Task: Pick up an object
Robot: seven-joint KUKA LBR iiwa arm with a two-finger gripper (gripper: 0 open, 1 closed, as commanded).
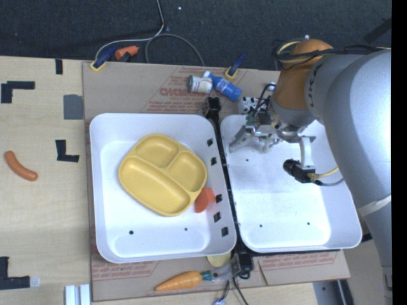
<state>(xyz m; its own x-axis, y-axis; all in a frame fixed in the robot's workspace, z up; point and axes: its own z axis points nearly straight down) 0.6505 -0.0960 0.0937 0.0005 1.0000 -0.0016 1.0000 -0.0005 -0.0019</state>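
Over the right bin (331, 230), near its far left corner, the pincer (254, 137) hung low with its two fingers spread apart and nothing between them. Within the left bin (105, 234) lay a yellow divided plate (163, 173), and a small orange object (204, 199) rested against the plate's near right edge, close to the wall between the bins. Outside the bins, a toy carrot (179, 281) lay on the counter (127, 84) at the near edge, a blue-and-white bottle (215, 84) at the far edge, and a toy sausage (20, 166) well to the left.
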